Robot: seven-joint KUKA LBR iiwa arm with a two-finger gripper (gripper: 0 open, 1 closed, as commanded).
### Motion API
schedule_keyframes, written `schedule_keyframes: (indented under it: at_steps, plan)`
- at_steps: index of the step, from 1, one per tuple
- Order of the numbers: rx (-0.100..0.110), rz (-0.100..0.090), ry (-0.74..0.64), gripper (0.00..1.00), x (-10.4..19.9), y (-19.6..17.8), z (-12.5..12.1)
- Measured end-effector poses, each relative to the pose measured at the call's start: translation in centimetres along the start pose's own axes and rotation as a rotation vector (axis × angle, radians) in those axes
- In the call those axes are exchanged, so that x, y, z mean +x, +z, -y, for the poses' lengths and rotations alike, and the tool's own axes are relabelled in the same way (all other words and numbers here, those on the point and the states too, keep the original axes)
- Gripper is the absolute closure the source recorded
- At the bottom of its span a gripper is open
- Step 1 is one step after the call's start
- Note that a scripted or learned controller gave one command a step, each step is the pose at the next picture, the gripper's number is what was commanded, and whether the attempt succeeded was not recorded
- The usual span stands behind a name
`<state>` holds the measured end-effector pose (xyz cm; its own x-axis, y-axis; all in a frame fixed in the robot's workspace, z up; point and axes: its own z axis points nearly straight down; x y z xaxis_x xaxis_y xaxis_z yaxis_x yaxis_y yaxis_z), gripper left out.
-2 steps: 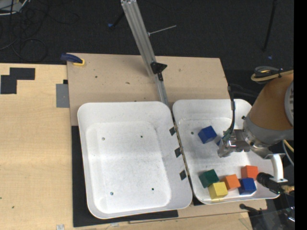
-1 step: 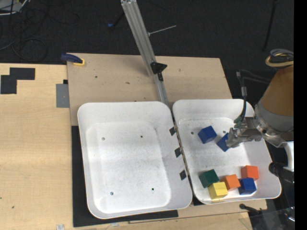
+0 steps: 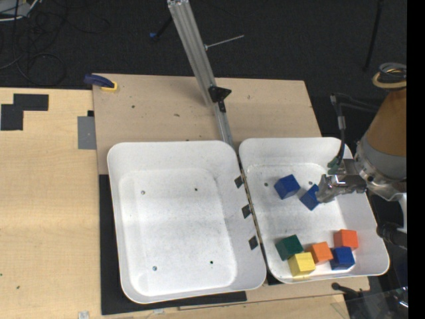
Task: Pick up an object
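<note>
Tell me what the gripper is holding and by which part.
Cannot be told. The gripper sits against a tilted blue block in the right bin, at the block's right side, but a grasp isn't clear.

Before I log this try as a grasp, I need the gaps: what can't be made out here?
- Gripper: too small and blurred to judge its fingers.
- Blue block beside it: touching or held, unclear.
- Arm: cut off by the right edge.
- Lower blue block: partly hidden behind the orange block.
</note>
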<state>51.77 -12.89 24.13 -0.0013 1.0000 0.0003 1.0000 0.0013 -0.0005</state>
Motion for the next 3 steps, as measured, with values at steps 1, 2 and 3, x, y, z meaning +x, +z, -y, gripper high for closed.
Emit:
schedule_keyframes:
  at_steps: [1,2,3]
  plan:
    - [0.002,-0.001,-0.001,1.00,4.1,0.7,-1.3]
    - [0.002,-0.002,-0.004,1.00,10.3,1.1,-2.8]
    - [0.005,-0.002,-0.002,1.00,15.6,2.1,-3.1]
